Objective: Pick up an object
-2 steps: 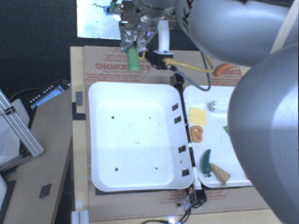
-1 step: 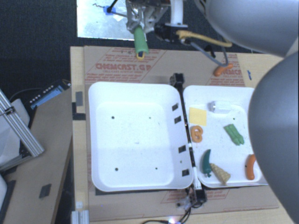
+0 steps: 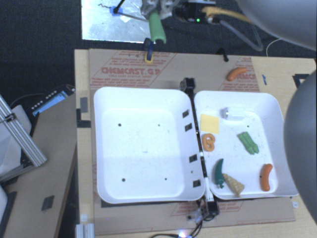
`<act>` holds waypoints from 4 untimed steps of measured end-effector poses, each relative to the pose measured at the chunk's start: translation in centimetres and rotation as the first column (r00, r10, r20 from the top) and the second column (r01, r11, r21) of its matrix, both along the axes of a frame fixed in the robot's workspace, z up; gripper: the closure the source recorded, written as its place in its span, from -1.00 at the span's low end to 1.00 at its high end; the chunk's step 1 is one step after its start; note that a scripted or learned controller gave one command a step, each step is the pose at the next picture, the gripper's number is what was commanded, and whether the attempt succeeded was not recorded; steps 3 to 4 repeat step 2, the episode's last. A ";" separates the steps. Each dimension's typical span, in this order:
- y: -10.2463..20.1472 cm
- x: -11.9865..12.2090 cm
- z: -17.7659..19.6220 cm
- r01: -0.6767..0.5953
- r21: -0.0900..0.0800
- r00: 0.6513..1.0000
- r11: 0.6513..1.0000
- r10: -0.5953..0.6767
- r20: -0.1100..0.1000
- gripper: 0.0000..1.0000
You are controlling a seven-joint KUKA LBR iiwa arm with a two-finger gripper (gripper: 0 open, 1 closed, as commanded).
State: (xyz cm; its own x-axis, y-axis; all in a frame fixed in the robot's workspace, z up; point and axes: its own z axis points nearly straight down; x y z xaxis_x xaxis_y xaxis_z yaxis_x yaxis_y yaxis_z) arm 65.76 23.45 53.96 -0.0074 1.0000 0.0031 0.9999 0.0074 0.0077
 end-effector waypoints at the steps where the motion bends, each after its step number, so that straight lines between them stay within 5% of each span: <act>1: 0.0 -4.9 -0.4 0.000 -0.001 1.000 1.000 0.000 -0.009 1.00; 2: 0.1 -16.6 -0.3 -0.003 0.000 1.000 1.000 0.003 -0.009 1.00; 4: 0.1 -16.6 -0.3 -0.003 0.000 1.000 1.000 0.003 -0.009 1.00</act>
